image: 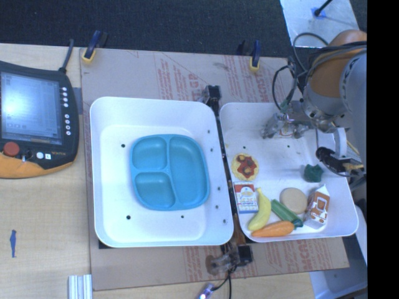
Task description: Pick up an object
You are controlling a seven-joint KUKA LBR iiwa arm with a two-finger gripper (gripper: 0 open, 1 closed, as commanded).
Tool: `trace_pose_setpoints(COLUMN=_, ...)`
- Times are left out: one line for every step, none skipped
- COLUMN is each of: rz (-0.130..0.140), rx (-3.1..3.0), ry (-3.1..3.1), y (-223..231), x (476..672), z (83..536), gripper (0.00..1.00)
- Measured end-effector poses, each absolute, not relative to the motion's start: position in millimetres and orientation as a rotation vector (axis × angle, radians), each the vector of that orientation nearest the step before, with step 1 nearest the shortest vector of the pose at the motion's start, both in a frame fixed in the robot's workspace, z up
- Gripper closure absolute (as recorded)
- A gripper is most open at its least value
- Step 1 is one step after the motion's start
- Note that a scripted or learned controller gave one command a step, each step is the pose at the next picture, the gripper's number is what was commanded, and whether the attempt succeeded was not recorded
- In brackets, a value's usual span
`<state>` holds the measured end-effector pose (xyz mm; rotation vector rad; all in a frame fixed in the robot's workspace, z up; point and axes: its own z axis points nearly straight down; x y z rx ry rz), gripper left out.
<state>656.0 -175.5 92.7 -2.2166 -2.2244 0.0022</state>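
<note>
The right bin holds several toy foods near its front. A round pizza piece lies by the left wall, with a red-and-white carton below it. A yellow banana, an orange carrot and a green cucumber crowd the front edge. A tan disc, an orange-and-white box and a dark green block sit to the right. My gripper hangs over the bin's far part, open, with nothing between its fingers, well behind the toys.
The left bin holds a blue compartment plate. A teach pendant lies on the bench at the far left. Clamps stand at the back edge. Cables loop beside the arm at the right.
</note>
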Motion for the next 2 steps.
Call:
trace_pose_setpoints(rz=0.002, rx=-2.216, ry=-2.223, y=-181, x=626.1, z=142, gripper=0.0)
trace_pose_setpoints(rz=0.002, rx=-2.215, ry=-2.226, y=-177, x=656.3, z=92, gripper=0.0)
